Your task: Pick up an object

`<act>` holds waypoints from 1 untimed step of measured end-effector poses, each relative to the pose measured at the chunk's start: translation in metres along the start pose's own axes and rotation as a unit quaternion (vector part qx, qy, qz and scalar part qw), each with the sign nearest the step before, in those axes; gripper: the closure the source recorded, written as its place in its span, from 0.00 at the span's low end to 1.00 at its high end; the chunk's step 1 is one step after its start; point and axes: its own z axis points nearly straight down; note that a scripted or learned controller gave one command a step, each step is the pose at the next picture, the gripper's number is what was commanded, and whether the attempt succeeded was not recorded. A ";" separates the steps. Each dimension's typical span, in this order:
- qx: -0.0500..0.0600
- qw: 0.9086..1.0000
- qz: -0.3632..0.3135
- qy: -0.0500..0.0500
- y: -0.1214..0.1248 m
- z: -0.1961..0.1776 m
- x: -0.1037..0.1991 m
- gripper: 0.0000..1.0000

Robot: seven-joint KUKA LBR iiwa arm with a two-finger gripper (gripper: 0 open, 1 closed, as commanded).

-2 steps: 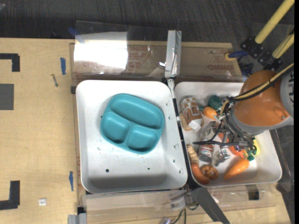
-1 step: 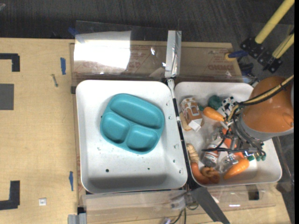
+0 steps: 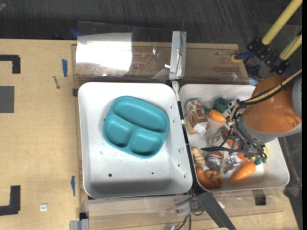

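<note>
The tool point(image 3: 229, 145) hangs low over the cluttered right bin point(image 3: 278, 178); how it stands cannot be made out. A teal divided plate point(image 3: 135, 125) lies in the left bin point(image 3: 96, 176).

Your left bin point(image 3: 91, 128) holds one teal divided plate point(image 3: 135, 125), lying flat near its centre. Your right bin point(image 3: 278, 174) is crowded: a small gingerbread-house toy point(image 3: 195, 111) at upper left, an orange carrot point(image 3: 243, 172) at lower right, a brown-orange piece point(image 3: 210, 177) near the lower left corner. The gripper point(image 3: 231, 146) is down among this clutter, below the arm's orange band point(image 3: 272, 110).
</note>
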 end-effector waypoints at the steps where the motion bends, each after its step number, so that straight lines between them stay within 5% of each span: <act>1: 0.001 1.000 -0.001 -0.007 0.000 -0.012 -0.005 1.00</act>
